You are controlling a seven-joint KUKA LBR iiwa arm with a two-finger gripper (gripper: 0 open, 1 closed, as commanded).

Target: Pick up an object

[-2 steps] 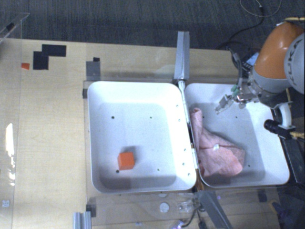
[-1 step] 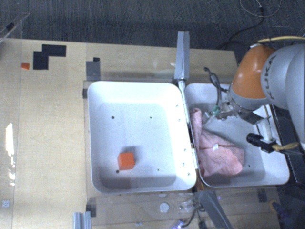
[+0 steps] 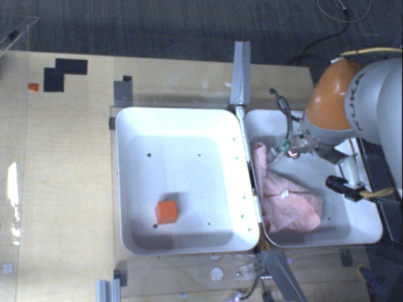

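Pink cloth (image 3: 286, 197) lies crumpled in the right bin (image 3: 365, 231) beneath the gripper (image 3: 284, 148), whose grip I cannot tell.

- The grey KUKA arm (image 3: 378, 99) enters from the right edge of the frame and fills the upper right.
- Its rounded orange band (image 3: 332, 102) sits just left of the grey casing, above the wrist.
- Below that band the wrist narrows toward the lower left, with thin cables looping beside it.
- The 2-finger gripper (image 3: 282, 150) sits right of the frame's centre, pointing down and to the left; it is too small and cluttered to read more.
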